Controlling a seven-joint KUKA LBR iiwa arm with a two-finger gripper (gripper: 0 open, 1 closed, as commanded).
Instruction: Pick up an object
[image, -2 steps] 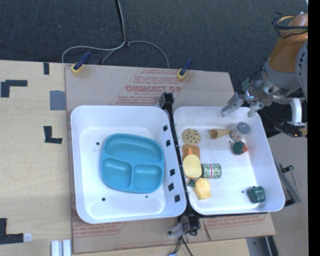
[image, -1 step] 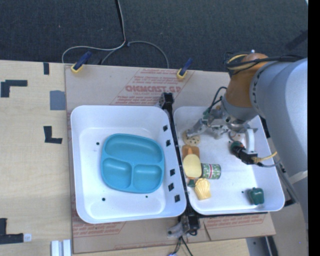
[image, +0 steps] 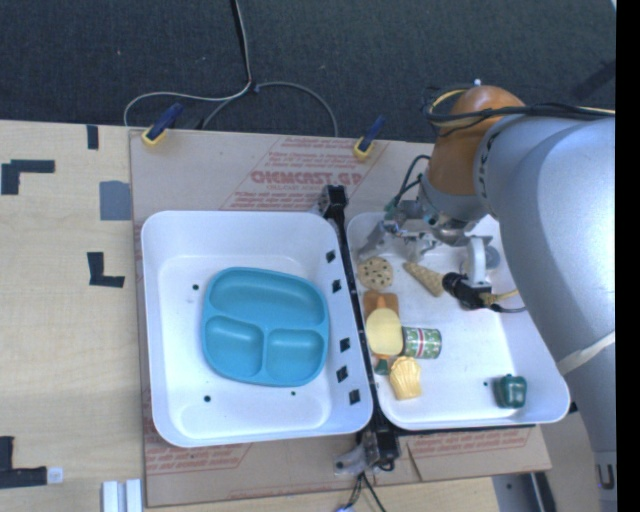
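The gripper (image: 402, 232) is hovering near the right bin's (image: 520, 345) far edge; its closure cannot be told. A cookie (image: 376, 271), lemon (image: 384, 332) and can (image: 421, 343) are lying along the left edge.

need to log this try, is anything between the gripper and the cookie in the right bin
Nothing visible. The gripper hangs over the right bin's far end, and the cookie lies just nearer, with bare floor between.
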